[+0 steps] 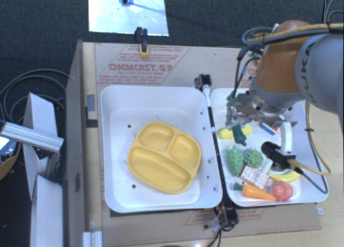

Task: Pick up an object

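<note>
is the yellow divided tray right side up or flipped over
Right side up. The yellow divided tray lies flat in the left bin, its three hollow compartments and raised rim facing the camera.

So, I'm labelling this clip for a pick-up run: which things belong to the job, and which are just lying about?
Job:
hand
right bin
carrot
banana
broccoli

Lying about:
yellow tray
left bin
cables

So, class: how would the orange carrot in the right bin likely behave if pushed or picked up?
The carrot looks like moulded plastic, so probably stiff and light. Its rounded, tapered shape suggests it could roll or swing in an arc. It looks smooth and narrows toward the tip, so it may slip from the pincer.
</note>
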`<state>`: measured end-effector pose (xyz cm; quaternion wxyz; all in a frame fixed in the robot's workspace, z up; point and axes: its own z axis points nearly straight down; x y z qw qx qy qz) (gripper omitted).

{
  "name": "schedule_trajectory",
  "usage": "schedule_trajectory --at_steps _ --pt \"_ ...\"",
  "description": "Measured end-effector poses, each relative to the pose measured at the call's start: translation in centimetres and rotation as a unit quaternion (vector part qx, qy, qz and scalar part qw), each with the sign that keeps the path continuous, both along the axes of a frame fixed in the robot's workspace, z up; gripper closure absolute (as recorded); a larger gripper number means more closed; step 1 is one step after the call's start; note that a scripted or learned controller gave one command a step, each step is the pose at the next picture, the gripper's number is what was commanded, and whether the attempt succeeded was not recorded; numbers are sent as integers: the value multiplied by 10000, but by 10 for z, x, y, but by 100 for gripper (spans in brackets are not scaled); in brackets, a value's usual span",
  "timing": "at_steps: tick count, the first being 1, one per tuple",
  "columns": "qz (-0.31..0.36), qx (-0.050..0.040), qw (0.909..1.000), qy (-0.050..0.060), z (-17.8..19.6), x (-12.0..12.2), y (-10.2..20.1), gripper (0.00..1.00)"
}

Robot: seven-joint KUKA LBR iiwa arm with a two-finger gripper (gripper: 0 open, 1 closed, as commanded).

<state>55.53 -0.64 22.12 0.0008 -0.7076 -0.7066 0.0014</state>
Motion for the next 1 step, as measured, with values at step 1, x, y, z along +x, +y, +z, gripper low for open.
schedule_trajectory --at_steps 1 --pt "39 11 10000 -34 38 -21 23 100"
